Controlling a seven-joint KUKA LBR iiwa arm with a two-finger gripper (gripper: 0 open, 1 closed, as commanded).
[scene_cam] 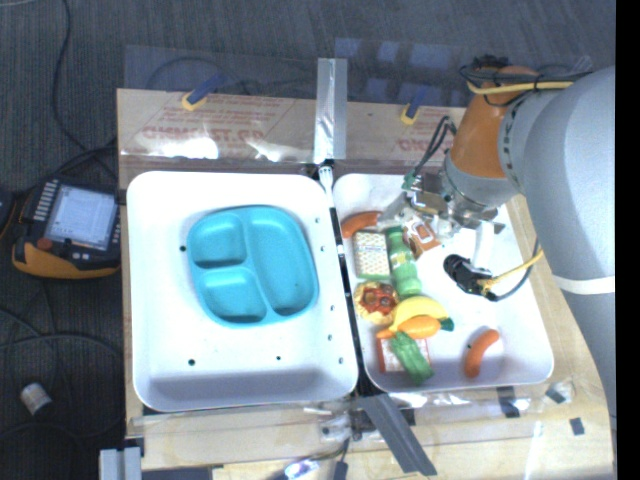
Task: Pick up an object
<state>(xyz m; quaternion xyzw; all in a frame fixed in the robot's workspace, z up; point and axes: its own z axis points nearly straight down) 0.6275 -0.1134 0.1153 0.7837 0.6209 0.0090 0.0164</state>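
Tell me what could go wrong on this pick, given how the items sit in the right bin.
1. The toys are packed close: the green bottle, the mesh packet and the banana touch or overlap, so the gripper may snag two or slip off.
2. The gripper hangs near the bin's far wall, which could block a descent there.
3. The yellow cable loops low over the bin and might catch.

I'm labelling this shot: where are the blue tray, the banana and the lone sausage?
blue tray (250, 265): camera view, its middle divider.
banana (415, 315): camera view, its curved middle.
sausage (480, 351): camera view, mid-length.
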